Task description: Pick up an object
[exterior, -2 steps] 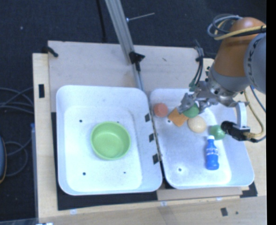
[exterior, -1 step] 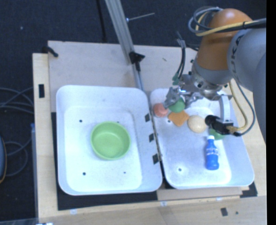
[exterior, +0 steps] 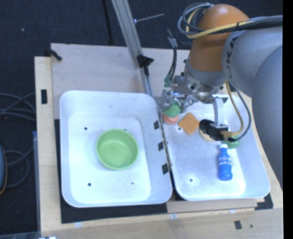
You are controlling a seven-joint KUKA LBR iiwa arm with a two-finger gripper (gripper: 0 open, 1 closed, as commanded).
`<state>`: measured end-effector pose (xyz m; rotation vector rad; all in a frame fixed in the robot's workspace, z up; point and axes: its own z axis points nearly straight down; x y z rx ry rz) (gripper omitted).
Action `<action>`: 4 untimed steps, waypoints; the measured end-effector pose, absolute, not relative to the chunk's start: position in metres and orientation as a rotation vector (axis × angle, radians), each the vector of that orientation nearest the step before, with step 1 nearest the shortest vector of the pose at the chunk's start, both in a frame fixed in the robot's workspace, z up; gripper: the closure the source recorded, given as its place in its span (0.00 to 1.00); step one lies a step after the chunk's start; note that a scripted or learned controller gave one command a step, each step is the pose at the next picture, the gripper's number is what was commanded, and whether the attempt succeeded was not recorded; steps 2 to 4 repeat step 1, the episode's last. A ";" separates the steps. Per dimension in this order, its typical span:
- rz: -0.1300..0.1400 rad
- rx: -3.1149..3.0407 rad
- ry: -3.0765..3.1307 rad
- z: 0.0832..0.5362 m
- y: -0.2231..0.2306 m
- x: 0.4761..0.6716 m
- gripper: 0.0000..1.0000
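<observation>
At the far-left corner of the right bin (exterior: 250,185), your gripper (exterior: 172,102) hangs low over the floor, close to the wall shared with the left bin (exterior: 71,183). The metal of the wrist crowds the view, so you cannot tell whether the gripper is wide, narrow or closed on anything.

Directly at its near side, touching it or nearly so, sits a small green-and-red object (exterior: 171,112); whether it is gripped or merely lying under the tool is not clear. Judge this the likeliest target. It lies straight below and a shade nearer than the tool, so the coming move looks like a short drop, not a sideways reach. It seems roundish, with no long axis to align to.

Just right of it lies an orange block (exterior: 188,124), set cornerwise. Further to the near right, well apart, a blue bottle (exterior: 225,166) lies with its long axis running near to far, white cap at the far end. Across the wall, a green bowl (exterior: 117,149) sits mid-floor in the left bin.
</observation>
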<state>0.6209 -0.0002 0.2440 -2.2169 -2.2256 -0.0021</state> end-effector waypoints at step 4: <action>-0.002 -2.217 -2.226 0.253 0.046 0.637 1.00</action>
